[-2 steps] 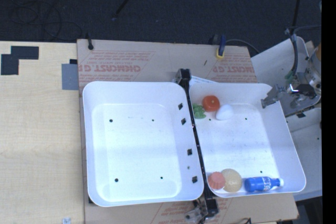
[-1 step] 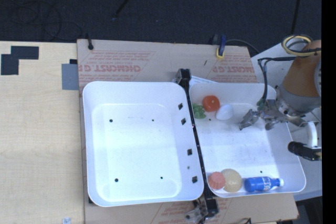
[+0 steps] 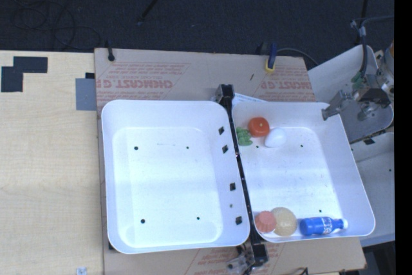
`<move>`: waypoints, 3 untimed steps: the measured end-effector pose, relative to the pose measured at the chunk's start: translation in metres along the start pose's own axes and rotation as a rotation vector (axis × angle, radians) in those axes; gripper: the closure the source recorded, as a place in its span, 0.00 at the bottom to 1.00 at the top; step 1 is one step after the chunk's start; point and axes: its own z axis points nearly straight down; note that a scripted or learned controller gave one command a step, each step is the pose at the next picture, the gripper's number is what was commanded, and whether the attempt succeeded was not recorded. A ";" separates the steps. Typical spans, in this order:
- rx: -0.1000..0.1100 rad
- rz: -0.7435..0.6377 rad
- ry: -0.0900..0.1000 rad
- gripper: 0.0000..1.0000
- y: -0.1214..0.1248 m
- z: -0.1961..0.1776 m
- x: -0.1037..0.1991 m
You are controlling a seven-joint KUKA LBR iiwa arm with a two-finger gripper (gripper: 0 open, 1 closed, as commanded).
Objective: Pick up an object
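Nothing is picked up yet, judging by how things lie. The gripper (image 3: 335, 109) hangs off the right bin's (image 3: 335, 138) far right corner, just outside the rim, with nothing visible in it. How its jaws stand I cannot tell; they are too small and dim against the arm. So the whole job looks to be left: travel over the bin, descend on one item, close, lift.

All the candidates sit in the right bin. Counted:
- one orange ball (image 3: 259, 126), at its far left corner
- one green piece (image 3: 243, 136), just left of the ball, against the bin's left wall
- one white egg (image 3: 275, 137), touching or nearly touching the ball on its right
- one pink disc (image 3: 265, 221), at the near left corner
- one tan ball (image 3: 284, 221), touching the disc on its right
- one blue bottle (image 3: 322, 226), lying on its side along the near wall, right of the tan ball

Six items, two bins. The left bin (image 3: 167, 119) adjoins the right bin's left wall.
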 end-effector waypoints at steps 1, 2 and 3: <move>0.017 -0.004 0.005 0.00 0.034 0.077 0.003; 0.019 -0.004 0.006 0.00 0.041 0.191 0.004; 0.016 -0.007 0.005 1.00 0.043 0.174 0.004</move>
